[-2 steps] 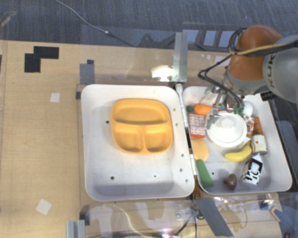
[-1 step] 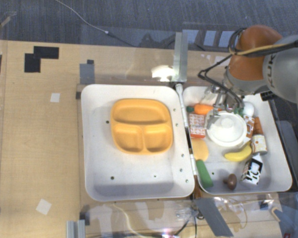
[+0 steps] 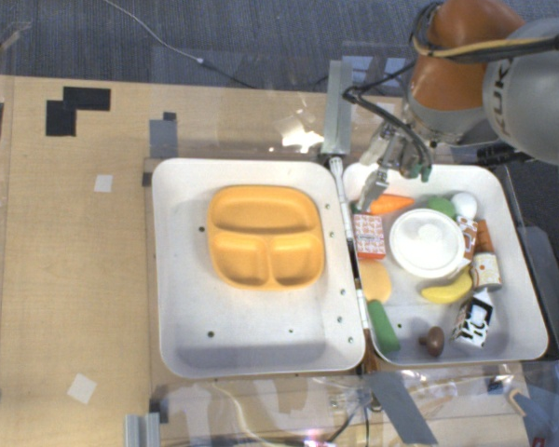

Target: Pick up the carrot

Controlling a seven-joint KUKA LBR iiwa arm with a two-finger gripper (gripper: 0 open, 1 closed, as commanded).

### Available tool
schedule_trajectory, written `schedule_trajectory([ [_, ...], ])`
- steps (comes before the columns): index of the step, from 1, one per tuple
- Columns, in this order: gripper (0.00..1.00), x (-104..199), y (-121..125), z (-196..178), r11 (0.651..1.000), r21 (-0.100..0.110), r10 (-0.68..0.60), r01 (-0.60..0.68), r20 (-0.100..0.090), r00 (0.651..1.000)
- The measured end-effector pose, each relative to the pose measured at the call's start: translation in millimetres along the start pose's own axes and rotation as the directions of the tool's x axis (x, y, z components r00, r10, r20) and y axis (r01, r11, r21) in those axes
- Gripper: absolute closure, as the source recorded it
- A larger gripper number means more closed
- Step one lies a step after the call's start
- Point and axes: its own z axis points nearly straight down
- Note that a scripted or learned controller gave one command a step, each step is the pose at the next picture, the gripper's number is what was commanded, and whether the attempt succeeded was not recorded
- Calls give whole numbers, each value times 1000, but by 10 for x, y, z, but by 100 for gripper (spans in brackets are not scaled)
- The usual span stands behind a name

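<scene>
The carrot point(image 3: 391, 205) lies in the right bin point(image 3: 531, 329), near its upper left corner, pointing roughly left to right, with a white bowl point(image 3: 429, 241) just below it and a small red box point(image 3: 368, 236) just beside its lower left. The gripper point(image 3: 373, 191) hangs at the carrot's left end, one finger point(image 3: 369, 192) slanting down toward it; how wide it stands I cannot tell, and nothing shows the carrot held. To do this well, I judge the gripper should centre over the carrot's thick middle, turn to span its short width, and come straight down, keeping clear of the bowl rim and the bin wall. Gripping too near the tip risks it slipping out.
</scene>
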Motion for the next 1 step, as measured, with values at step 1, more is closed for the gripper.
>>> schedule_trajectory([
  [1, 0, 170, -550, 54, 999, 7, 42, -42, -10, 999],
])
